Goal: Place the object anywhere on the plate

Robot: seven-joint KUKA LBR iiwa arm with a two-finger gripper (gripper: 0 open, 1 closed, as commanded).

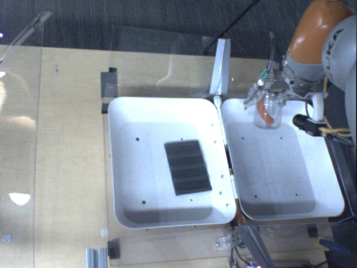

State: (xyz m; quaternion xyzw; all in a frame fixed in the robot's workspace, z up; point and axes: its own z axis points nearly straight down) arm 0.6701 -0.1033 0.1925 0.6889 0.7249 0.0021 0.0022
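Nearest, on the pale wooden surface (61, 166): two shallow white bins side by side, touching along their inner rims. In the left bin (120, 166): a dark, ribbed rectangular plate (188, 167), flat on the bin floor near the middle, turned slightly off the bin's edges, with nothing on it. Right bin (290, 172) bare across its near and middle floor.

Farther back, over the far left corner of the right bin: the tool (268, 123), pointing down, its clear fingers closed around a small orange-red object (269, 115). Object well apart from the plate, in the other bin's space, seen through the translucent fingers; cannot tell whether it touches the bin floor.

Behind and to the right of the tool: the grey arm (315, 32) with its orange band, reaching in from the right. At the far end of the seam between the bins: an upright metal post (221, 66). Near the left bin's far left corner: a small black bracket (110, 82). Beyond the surface: dark carpeted floor (139, 4).
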